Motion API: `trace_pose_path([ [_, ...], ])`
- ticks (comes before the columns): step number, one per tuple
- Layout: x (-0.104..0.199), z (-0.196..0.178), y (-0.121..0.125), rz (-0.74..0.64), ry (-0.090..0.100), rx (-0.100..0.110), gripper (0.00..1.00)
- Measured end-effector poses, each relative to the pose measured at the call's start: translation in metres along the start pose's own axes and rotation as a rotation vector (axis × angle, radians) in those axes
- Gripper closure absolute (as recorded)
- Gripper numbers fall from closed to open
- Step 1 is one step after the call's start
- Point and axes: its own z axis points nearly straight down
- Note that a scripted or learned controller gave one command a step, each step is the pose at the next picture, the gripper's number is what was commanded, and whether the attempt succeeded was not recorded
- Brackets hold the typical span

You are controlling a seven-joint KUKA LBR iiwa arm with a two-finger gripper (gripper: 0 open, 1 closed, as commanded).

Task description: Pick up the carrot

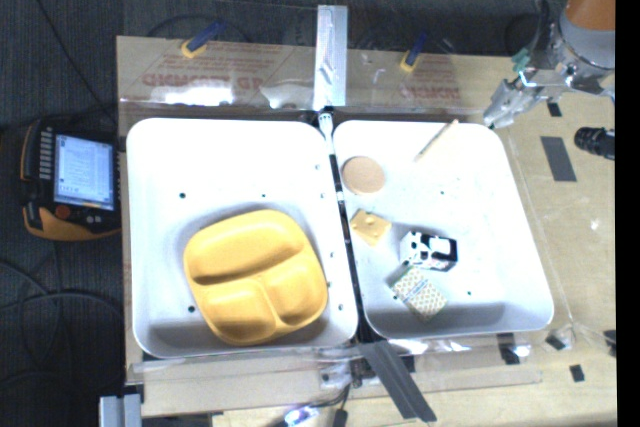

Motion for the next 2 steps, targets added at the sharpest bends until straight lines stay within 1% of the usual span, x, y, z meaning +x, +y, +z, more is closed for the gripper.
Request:
trace_pose_path([
  [1, -0.0004, -0.0643, 0.0, -0.075, -0.002, 0.001, 1.0],
  [2, 0.0001, -0.0736, 0.0007, -0.076, -0.005, 0.0, 1.0],
])
